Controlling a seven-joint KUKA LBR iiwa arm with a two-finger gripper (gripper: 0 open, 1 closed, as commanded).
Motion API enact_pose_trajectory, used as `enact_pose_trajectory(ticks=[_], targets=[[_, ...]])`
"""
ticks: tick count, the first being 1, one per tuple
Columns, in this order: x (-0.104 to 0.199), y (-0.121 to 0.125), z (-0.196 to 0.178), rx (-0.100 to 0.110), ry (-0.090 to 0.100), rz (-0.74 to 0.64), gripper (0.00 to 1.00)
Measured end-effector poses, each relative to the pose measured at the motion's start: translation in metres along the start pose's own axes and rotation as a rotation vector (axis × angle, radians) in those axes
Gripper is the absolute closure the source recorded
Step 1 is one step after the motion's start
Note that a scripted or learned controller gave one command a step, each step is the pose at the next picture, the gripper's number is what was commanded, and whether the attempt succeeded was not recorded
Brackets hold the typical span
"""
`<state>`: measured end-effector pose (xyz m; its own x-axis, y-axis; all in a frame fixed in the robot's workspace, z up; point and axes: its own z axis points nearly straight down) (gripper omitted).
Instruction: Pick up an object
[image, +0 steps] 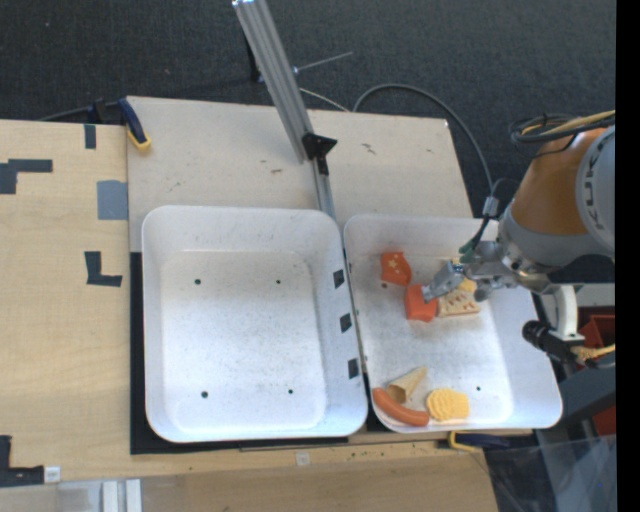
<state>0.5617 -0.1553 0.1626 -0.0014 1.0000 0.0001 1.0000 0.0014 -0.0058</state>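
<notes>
My gripper (446, 284) reaches in from the right and hangs low over the right bin (500, 395), in its upper middle. Directly below and beside its fingers lie an orange-red block (419, 304) and a tan waffle-like piece (462, 303). A second orange-red block (395, 267) sits a little to the left. Near the bin's front edge lie a tan cone (409, 382), a red-orange sausage shape (398, 407) and a round yellow waffle (447, 404). Nothing shows between the fingers.
The left bin (240, 320) stands beside the right one, their rims touching. A grey metal pole (285, 85) slants in from the top and ends at the bins' shared back edge. A black cable loops behind the right bin.
</notes>
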Motion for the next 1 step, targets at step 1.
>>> enact_pose_trajectory(ticks=[1], targets=[[0.0019, -0.0018, 0.065, 0.002, 0.001, 0.0, 0.0]])
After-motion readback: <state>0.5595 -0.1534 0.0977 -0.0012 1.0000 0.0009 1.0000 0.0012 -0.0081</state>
